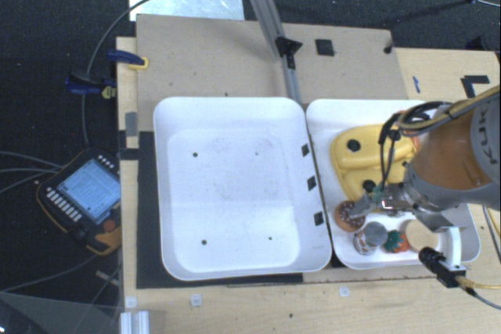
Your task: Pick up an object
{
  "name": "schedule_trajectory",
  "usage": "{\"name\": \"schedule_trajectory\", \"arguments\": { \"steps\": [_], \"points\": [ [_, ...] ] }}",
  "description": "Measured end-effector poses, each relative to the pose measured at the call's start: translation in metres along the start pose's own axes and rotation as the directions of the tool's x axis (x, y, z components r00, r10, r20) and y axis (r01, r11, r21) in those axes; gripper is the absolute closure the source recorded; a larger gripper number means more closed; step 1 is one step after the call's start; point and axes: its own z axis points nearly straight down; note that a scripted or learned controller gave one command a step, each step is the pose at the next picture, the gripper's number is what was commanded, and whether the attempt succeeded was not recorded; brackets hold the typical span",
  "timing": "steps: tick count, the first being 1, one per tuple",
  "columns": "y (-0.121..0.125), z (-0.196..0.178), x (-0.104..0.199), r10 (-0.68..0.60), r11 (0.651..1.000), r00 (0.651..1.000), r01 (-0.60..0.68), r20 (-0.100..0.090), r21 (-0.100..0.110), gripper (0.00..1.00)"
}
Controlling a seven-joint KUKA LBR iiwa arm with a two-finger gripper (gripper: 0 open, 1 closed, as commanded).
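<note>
My claw (374, 209) is down in the right bin (321, 168), low among the clutter at about five o'clock on the bench (235, 59). The metal tip sits just beside a brown disc (345, 215) at its nine o'clock, with a grey knob (374, 233) just below at six and a red-green bit (397, 242) near that. A big yellow piece (356, 156) lies at twelve, close above. Whether my claw is open or closed I cannot tell; my own wrist blocks it. Nothing is plainly between the tips, so I judge the pick not yet made: the grasp and the lift are both left to do.

Room is tight here. The bin's near wall is close at six, the divider edge at nine, the yellow piece crowds twelve. Straight up looks the freest way out. The left bin (235, 262) lies wide open at nine o'clock.
</note>
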Motion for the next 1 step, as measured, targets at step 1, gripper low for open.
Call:
{"name": "schedule_trajectory", "arguments": {
  "steps": [1],
  "points": [
    [0.0012, -0.0115, 0.0054, -0.007, 1.000, 1.000, 0.007, -0.010, 0.002, 1.00]
  ]
}}
